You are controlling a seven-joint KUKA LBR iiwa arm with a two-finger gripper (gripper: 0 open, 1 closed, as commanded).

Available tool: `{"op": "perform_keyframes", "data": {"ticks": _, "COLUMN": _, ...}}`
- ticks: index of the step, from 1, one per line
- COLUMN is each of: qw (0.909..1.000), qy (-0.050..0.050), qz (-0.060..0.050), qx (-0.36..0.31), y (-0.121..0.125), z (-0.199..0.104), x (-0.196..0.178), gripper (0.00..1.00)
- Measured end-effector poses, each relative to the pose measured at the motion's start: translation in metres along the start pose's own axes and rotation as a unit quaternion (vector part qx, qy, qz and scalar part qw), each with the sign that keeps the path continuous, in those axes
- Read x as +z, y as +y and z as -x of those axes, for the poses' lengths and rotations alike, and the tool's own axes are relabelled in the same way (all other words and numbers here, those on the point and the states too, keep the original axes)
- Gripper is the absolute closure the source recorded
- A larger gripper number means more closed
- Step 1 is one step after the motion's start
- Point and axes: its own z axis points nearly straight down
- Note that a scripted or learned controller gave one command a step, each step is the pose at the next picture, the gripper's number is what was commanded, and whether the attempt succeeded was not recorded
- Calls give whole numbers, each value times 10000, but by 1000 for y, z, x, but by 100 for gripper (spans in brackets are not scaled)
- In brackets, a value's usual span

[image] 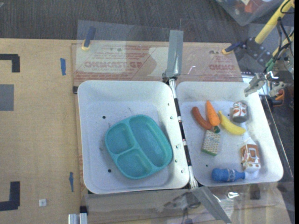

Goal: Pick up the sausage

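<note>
Camera view: "CHEMCAST GP" sheet [122, 63] (reversed)

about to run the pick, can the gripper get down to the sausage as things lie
Probably yes. The sausage lies uncovered in the right bin, open from above. The carrot lies tight against its right side, so the fingers may catch that too. The gripper sits at the bin's far right corner.
</note>
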Motion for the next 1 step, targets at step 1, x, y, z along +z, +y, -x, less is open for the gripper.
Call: {"op": "perform_keyframes", "data": {"ticks": 1, "qw": 9970, "qy": -27, "qz": 73, "qx": -772, "y": 10, "z": -26, "x": 128, "gripper": 0}}
